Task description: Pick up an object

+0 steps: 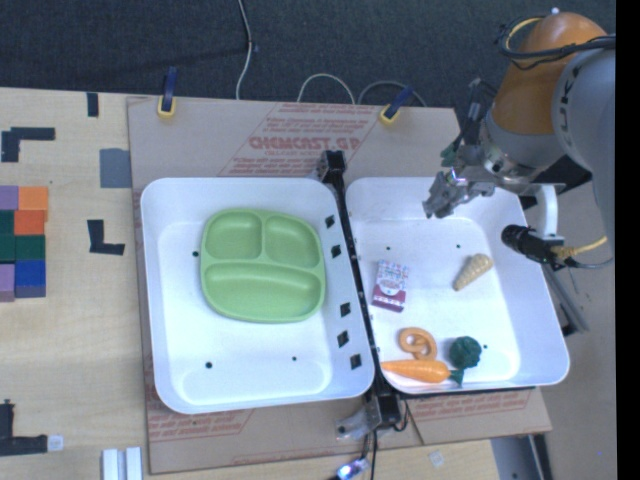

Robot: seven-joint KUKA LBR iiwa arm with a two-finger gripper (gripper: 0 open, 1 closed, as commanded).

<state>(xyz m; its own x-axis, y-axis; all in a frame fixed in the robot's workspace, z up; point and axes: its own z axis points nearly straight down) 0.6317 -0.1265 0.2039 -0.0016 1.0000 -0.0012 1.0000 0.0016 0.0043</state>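
Observation:
My gripper hangs over the far part of the right bin, with nothing visible between its fingers. Below it in that bin lie a small pink-and-white packet, a tan cone, a pretzel, an orange carrot and a dark green broccoli piece. The packet and the cone are the nearest things to the gripper, both a good way toward the front of it.
The left bin holds a green divided plate. A black divider strip runs between the bins. Coloured blocks sit at the bench's far left. The arm's orange band rises at the upper right.

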